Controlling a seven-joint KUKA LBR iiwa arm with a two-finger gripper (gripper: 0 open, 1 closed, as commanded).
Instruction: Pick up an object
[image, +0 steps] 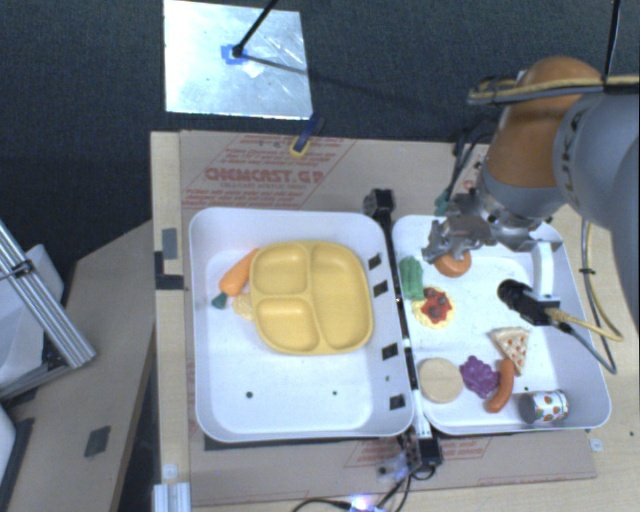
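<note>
Orange toy food (455, 264), a small rounded piece near the back of the right bin (590, 395), looked to me like the likeliest target, because the gripper (447, 243) sat directly over it in the camera view, at or just above its top. From my seat I could not tell how the claw stood, wide or narrow; the wrist hid the tips from that slanted angle, so I had no grounds to call it a hold. I judged the chief risk to be a closure that caught only the upper curve of the piece and squeezed it out sideways. A green piece (411, 277) lay just beside it toward the divider between the bins, and a small pizza toy (436, 308) lay near in front, so a descent slightly off line could have nudged either one or pinched two things at once. The target also sat close to the bin's back wall, where I feared a finger could strike the rim. Farther forward a purple grape bunch (479, 376), a tan disc (439, 380), a sausage (502, 385), a pizza slice (512, 348) and a small can (543, 406) lay well apart from the claw. The left bin (300, 415) held a yellow divided plate (302, 297) with a carrot (235, 273) touching its rim.
</note>
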